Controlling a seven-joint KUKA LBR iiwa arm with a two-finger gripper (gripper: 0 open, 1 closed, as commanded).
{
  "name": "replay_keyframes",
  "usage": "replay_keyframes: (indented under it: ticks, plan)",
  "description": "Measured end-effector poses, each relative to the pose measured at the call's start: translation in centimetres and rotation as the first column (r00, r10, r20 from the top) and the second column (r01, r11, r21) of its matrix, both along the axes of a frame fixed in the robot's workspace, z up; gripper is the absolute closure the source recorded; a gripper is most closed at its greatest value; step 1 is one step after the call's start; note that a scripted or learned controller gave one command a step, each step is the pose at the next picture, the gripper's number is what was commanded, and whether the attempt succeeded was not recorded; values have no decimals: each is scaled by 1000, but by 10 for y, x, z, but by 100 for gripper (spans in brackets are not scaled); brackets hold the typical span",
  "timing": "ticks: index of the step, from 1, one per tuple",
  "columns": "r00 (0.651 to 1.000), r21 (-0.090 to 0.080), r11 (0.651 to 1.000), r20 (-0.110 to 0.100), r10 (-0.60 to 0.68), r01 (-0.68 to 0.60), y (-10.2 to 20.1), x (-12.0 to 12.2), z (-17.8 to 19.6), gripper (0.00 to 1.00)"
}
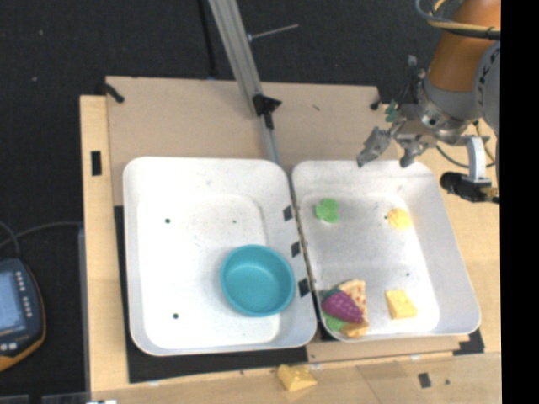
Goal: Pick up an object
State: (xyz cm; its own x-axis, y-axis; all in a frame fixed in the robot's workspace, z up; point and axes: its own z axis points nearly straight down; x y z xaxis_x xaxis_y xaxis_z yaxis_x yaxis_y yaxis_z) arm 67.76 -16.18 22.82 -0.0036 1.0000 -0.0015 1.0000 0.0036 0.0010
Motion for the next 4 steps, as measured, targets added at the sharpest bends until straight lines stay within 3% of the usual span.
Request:
replay_keyframes:
  ticks: [1, 3, 4]
  plan:
    - [1000, -2, 1000, -1, 0, 0, -1, 0, 0, 0]
    - [1000, -1, 1000, -5, -4, 4, -2, -16, -99, 0]
    - [1000, -2, 1000, -1, -6, 6, -3, -16, -128, 0]
